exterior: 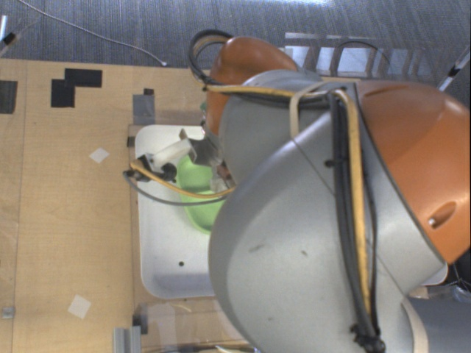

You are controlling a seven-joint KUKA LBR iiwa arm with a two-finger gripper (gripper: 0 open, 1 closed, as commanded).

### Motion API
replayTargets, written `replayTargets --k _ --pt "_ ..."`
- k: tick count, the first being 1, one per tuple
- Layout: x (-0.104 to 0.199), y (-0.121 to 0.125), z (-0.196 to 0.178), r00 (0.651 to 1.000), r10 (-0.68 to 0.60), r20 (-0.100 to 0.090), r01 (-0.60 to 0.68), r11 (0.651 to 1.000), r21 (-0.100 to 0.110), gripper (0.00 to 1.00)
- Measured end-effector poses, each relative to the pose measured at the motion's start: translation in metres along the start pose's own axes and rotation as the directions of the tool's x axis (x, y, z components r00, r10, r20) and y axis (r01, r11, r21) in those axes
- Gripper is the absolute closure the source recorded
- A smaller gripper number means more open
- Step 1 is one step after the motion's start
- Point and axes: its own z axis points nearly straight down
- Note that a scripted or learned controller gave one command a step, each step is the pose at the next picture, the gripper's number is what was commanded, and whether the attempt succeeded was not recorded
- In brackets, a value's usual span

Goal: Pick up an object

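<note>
Big and grey, the arm (324,219) is filling most of the right side, very close to the camera. Orange bands are showing on it, one at the far right and one near the top. A black cable (352,219) and a tan one are running down its side.

Past the arm, a white bin (158,263) is sitting on the brown bench (66,219). The arm is covering the right part of the bin.

The gripper (200,153) is reaching down over the top part of the bin. It is hard to see, so I cannot tell how it is set or if it is holding anything. A yellow cable (158,180) and a dark one are looping out from it to the left.

A green thing (197,197) is lying in the bin, just under the gripper and partly hidden by the arm. I cannot tell if they are touching.

Black squares (73,85) are marking the bench at the top left. Two small pale tags are lying on the bench too, one near the bin's top and one near its bottom
</note>
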Motion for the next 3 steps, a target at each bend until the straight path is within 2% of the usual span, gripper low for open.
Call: replayTargets --k 1,2,3 --pt "-0.061 0.022 0.055 0.971 -0.240 -0.007 0.240 0.971 0.002 1.00" --pt "-0.073 -0.021 -0.005 0.999 -0.048 0.001 0.048 0.999 0.001 1.00" --pt "-0.071 -0.053 0.084 0.987 0.163 -0.007 -0.163 0.987 0.002 1.00"
